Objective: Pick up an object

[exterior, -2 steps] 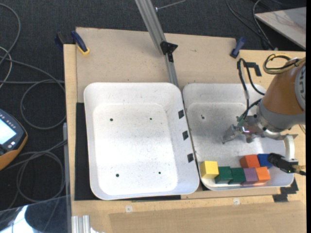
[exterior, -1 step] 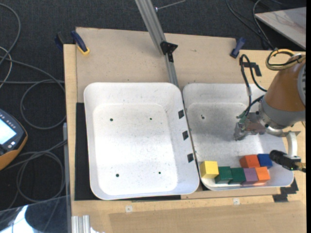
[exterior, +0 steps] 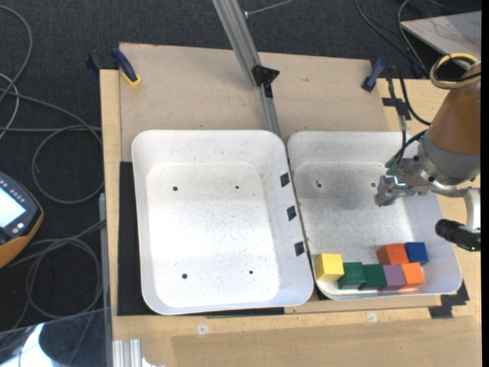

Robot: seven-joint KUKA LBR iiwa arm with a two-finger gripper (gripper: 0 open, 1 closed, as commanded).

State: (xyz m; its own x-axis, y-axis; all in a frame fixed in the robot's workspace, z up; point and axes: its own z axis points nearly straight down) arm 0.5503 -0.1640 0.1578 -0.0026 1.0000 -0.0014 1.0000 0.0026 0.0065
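Several blocks (exterior: 374,268) sit packed along the right bin's (exterior: 336,163) near wall; gripper (exterior: 386,192) hovers above, jaw state unclear, and may wedge between neighbours

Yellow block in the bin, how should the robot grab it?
Grab the yellow block from straight above, pinching its near and far faces. It sits at the left end of the row; a green block crowds its right side and the bin wall is close on its left.
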